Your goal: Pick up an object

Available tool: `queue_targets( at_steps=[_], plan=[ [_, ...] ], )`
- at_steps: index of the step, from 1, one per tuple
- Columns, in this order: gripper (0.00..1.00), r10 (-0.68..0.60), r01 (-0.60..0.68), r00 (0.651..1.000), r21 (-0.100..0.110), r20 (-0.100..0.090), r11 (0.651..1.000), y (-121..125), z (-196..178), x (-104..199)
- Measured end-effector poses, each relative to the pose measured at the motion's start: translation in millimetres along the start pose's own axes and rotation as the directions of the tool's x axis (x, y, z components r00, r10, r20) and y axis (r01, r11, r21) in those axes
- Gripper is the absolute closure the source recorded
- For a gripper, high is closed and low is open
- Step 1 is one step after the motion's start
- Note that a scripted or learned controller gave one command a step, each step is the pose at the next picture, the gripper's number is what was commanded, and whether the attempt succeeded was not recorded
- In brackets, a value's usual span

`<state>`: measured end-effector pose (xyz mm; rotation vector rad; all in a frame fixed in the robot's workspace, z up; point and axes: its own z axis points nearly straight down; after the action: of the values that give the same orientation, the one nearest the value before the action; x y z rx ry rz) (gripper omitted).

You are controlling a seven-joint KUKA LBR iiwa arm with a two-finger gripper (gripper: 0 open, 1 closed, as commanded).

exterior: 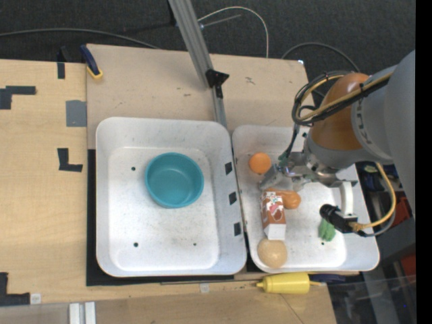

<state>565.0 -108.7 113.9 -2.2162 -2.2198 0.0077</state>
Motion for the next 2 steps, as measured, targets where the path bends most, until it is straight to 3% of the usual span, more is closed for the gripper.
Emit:
queue_targets(
  at_steps=[1,2],
  plan=[
    [0.0,0.0,0.0,1.0,-0.006,0.001,1.0,0.7,24.2,0.1],
    [1.0,0.0,0.0,1.0,-0.01,0.002,1.0,1.3,13.7,-0.1]
  ],
)
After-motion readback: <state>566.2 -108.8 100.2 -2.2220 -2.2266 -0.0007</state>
